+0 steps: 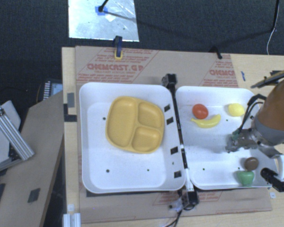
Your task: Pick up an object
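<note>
Right bin (213,174) | end effector (233,144) (grip state unreadable) | brown object (251,163) just beside, apart

Arm (278,109) enters from the right of the camera view, seen from above. The orange band forms a broad rounded mass at the right edge, with the grey wrist section just below it. A dark cable loops along the band's left side. End effector (233,143) extends leftward from the wrist, low and roughly level, pointing toward the view's left. Finger state cannot be determined.
</note>
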### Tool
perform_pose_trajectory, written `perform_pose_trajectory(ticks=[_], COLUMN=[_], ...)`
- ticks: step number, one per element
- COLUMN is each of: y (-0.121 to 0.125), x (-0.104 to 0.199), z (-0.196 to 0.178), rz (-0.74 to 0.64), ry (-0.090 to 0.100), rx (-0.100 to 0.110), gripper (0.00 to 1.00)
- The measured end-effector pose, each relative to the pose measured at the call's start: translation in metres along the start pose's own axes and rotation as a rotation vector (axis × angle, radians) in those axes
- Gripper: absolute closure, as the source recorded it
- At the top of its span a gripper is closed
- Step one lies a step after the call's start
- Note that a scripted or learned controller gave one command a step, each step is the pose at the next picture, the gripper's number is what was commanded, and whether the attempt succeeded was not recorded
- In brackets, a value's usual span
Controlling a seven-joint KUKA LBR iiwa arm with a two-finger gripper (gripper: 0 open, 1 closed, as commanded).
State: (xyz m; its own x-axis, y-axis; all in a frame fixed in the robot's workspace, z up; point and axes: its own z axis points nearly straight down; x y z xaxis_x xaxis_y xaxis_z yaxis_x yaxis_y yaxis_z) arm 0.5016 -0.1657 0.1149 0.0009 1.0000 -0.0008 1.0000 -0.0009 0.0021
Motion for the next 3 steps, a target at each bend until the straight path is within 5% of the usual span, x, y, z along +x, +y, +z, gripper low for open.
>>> perform_pose_trajectory(ticks=[3], y=[0.009], x=[-0.011], z=[-0.155], rz=[-0.006], ry=[-0.002], rx=[-0.006], gripper=[1.0])
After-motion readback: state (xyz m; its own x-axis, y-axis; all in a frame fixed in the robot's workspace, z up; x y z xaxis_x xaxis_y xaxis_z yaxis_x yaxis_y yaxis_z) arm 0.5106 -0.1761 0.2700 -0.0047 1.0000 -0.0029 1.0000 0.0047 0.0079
